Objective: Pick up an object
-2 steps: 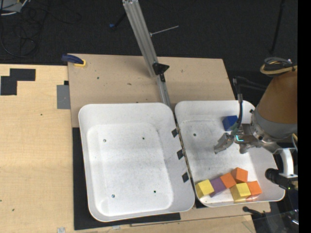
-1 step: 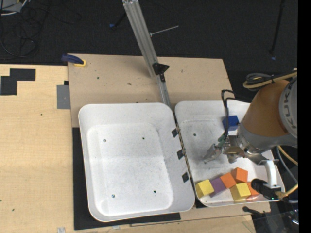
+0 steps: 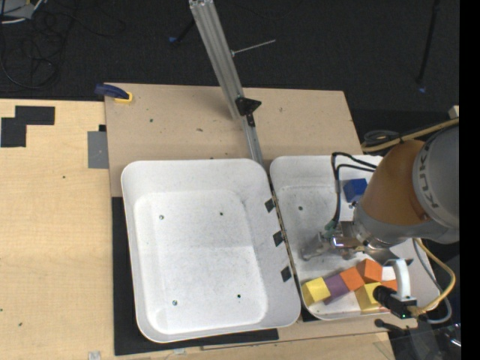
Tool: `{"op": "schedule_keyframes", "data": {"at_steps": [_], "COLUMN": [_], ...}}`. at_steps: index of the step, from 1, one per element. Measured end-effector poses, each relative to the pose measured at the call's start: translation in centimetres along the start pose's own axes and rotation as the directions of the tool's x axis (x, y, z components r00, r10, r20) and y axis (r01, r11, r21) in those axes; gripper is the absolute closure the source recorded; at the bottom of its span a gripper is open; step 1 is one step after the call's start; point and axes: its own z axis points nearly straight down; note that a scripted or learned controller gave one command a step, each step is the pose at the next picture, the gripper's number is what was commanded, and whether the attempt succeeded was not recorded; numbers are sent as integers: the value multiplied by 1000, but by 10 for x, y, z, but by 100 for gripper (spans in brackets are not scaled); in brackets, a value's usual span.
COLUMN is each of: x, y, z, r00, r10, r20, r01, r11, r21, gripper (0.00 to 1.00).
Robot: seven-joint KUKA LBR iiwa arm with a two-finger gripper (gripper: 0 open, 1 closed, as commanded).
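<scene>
Plywood bench (image 3: 180,126) bears 2 white bins (image 3: 199,250); dark floor behind.

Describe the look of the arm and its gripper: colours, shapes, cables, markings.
The arm is a thick, rounded grey body carrying dark lettering, with a broad orange band above the wrist. Black cables loop near the band and beside the wrist, and a yellowish one runs at the right. The gripper is a small metallic assembly with thin grey fingers, too blurred for finer detail.
</scene>
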Motion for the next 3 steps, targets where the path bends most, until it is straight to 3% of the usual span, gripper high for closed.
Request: {"op": "schedule_keyframes", "data": {"at_steps": [1, 3], "x": [-1, 7], "y": [0, -6], "z": [-12, -111], "r00": [1000, 1000], "r10": [8, -3], "r20": [-2, 1], "r01": [-8, 3], "r11": [1000, 1000], "r21": [1, -4], "gripper": [100, 100]}}
